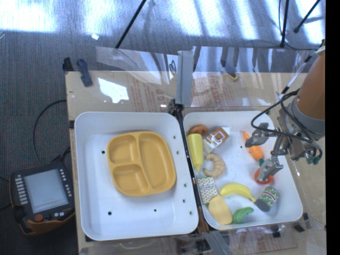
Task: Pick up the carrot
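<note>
arm cut off at right edge, carrot partly hidden behind hand

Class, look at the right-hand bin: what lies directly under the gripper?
Under the gripper lie the orange carrot and a red, round item on the right bin floor. The gripper covers part of each, so their full shapes are hidden.

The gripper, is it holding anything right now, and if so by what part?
Nothing is held. The gripper hangs open over the right bin, with the carrot lying beside its fingers rather than between them.
</note>
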Robot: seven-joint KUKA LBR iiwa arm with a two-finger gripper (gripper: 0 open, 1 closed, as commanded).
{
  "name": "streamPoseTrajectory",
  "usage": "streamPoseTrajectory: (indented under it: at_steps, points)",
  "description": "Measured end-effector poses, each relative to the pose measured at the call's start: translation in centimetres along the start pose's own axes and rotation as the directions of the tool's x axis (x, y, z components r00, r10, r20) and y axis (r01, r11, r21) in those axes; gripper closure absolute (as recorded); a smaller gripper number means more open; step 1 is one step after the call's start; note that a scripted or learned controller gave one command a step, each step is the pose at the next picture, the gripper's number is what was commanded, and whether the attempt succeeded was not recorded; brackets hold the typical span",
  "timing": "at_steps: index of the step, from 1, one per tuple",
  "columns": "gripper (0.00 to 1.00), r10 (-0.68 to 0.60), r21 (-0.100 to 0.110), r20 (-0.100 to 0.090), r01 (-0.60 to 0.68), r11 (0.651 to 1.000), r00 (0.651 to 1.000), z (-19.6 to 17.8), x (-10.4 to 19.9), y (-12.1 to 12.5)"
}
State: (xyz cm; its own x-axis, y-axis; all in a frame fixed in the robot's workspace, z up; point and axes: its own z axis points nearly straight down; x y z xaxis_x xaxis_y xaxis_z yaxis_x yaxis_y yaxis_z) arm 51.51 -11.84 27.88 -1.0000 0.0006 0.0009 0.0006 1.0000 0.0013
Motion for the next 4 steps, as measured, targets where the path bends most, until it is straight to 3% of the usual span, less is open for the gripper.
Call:
streamPoseTrajectory:
  at_steps: [1,2,3,4]
  points:
    - [0.00,-0.020,0.000,0.000,0.020,1.000,1.000,2.3,-4.3,-5.2]
    - [0.00,0.076,-0.002,-0.003,-0.076,0.997,0.997,7.3,-10.4,-9.0]
    - [0.00,-0.118,-0.003,-0.002,0.118,0.993,0.993,19.4,-11.9,-8.0]
    - [1.00,-0.123,0.000,0.007,0.123,0.992,0.992,17.9,-12.3,-7.9]
